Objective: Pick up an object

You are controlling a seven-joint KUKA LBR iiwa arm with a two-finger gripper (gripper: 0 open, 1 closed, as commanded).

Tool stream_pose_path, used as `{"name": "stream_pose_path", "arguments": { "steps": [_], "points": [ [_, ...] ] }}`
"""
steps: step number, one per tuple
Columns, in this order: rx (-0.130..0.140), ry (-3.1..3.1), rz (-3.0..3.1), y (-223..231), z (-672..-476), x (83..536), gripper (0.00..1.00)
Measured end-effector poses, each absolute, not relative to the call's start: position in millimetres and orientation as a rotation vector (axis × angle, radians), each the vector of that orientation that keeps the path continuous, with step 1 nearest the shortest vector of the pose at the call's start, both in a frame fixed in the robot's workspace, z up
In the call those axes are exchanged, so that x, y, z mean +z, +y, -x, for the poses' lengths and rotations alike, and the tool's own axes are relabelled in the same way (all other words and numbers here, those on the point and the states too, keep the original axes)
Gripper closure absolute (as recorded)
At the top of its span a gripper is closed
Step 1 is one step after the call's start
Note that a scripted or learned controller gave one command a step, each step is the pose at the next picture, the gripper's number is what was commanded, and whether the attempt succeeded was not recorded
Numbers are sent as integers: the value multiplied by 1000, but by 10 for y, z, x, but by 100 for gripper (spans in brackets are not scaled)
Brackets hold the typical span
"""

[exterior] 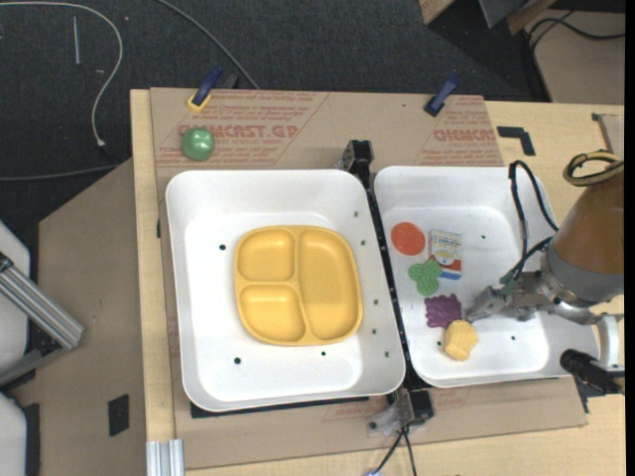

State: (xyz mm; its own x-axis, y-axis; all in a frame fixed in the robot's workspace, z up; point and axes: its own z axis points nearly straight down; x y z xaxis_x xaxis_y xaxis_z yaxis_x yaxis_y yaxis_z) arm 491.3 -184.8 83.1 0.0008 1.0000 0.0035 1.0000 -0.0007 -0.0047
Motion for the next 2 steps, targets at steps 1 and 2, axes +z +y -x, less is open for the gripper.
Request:
{"name": "stream_pose_path", "arguments": {
  "steps": [1, 2],
  "points": [
    [-3, -2219, 2221, -1850, -4926, 958, 100],
    [-4, -2226, 2223, -1773, -4929, 1420, 100]
  ]
}}
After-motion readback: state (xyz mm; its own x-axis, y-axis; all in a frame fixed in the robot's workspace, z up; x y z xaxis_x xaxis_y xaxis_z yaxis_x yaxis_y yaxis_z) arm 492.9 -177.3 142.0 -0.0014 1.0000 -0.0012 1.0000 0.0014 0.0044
